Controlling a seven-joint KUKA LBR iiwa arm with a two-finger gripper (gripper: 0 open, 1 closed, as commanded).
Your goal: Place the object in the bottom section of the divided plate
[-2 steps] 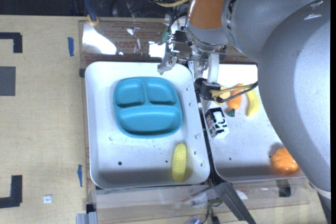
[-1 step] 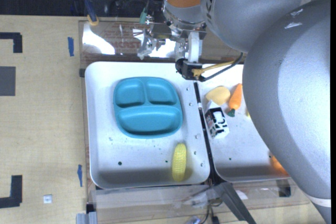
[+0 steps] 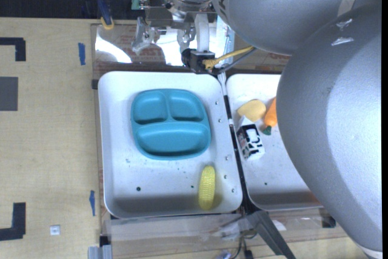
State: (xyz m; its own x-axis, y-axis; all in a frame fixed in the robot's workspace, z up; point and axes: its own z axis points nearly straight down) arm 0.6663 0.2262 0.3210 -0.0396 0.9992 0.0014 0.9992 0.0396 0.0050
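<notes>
Jaws apart with nothing between them, the gripper (image 3: 163,44) hangs over the left bin's (image 3: 115,148) far rim, so the likely object, a yellow corn cob (image 3: 207,186), lies unpicked beyond the blue divided plate (image 3: 171,123), just past its wide bottom section (image 3: 173,139).

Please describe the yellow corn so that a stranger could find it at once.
Look in the left white bin, which holds a blue divided plate. Below it, near the bin's lower right corner, lies the corn cob: long, yellow, bumpy, unlike the smooth blue plate.
</notes>
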